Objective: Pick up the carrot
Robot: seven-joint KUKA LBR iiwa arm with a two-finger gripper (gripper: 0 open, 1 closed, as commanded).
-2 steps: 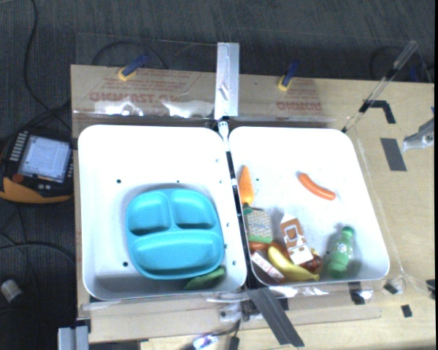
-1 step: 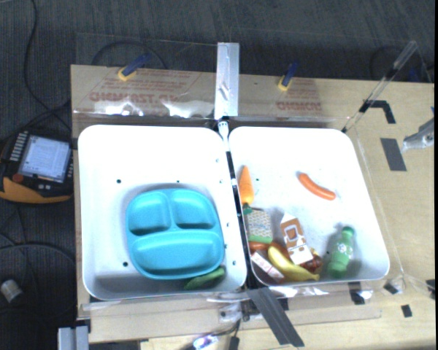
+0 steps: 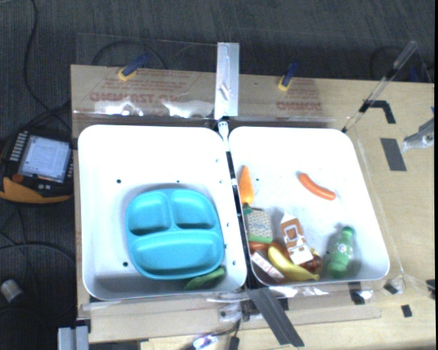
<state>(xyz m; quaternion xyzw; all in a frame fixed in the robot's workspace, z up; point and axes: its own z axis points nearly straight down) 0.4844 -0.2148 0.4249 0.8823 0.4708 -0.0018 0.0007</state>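
Gripper: opening and hold cannot be told.

Camera view:
- Carrot [image 3: 245,184]: in the right bin [image 3: 350,159], hard against its left wall. Long axis runs along that wall, from the bin's far side toward its near side.
- Open room: bare floor across the right bin's far half, apart from a sausage [image 3: 317,187] toward its right.
- Crowding: small box [image 3: 259,224] just nearer than the carrot. Carton [image 3: 296,240], banana [image 3: 292,267] and green bottle [image 3: 340,250] fill the right bin's near edge.
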